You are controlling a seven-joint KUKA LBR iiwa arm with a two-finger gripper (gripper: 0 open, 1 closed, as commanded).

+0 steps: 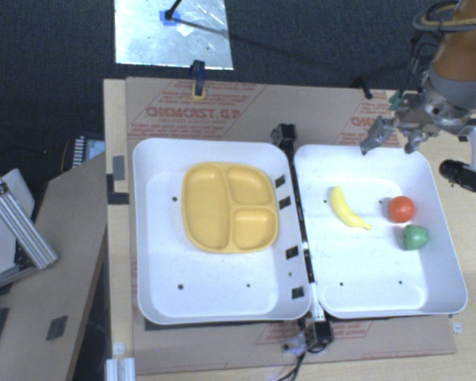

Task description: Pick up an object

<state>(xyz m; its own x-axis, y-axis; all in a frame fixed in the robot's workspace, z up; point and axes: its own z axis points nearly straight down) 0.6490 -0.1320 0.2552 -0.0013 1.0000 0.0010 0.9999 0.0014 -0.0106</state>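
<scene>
The right bin (381,288) holds three small items. A yellow banana (347,209) lies near its middle. A red-orange round fruit (401,209) sits toward the right wall, and a green round fruit (414,237) rests just below it. My gripper (394,140) hangs over the bin's far edge, up and to the right of the banana. Its two fingers are spread, open, with nothing between them.
The left bin (155,284) carries a yellow divided plate (228,207). Both bins rest on a cardboard sheet (222,109). A shiny metal sheet (173,22) lies at the back, and a clamp (198,82) stands at the cardboard's far edge. An aluminium rail (16,221) juts in at the left.
</scene>
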